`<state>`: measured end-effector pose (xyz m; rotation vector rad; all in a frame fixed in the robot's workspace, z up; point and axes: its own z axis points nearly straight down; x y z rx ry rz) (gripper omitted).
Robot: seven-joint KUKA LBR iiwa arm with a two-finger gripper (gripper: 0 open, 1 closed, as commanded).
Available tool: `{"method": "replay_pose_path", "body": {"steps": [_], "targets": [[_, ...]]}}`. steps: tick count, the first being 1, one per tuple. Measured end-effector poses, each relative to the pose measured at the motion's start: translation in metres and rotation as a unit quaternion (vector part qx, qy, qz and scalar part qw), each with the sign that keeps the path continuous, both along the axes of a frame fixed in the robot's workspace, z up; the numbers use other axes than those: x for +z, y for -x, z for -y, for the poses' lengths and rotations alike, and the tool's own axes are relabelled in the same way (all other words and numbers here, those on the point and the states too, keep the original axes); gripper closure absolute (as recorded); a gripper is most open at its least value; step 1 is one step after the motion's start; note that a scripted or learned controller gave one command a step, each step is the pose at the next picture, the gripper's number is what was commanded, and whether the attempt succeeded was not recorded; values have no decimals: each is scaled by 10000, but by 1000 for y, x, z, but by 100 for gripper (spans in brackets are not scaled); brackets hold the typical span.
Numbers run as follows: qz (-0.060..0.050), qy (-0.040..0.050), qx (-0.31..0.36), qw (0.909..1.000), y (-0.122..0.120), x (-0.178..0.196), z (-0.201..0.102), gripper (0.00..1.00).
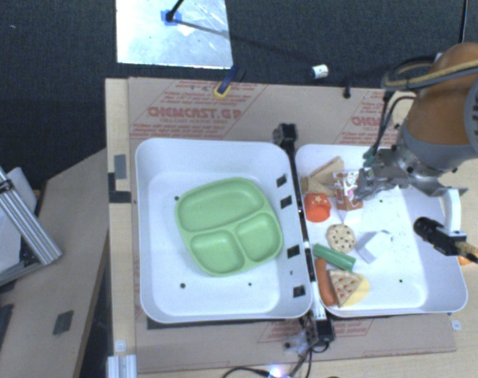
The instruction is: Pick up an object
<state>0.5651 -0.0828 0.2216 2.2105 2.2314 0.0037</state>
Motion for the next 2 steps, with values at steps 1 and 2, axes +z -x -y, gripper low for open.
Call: {"method": "replay_pose_path", "body": {"steps": [1, 2], "targets": [[6, -4, 9, 10000, -21, 2, -56, 100], [-6, 2, -8, 10000, -17, -5, -93, 100]]}}
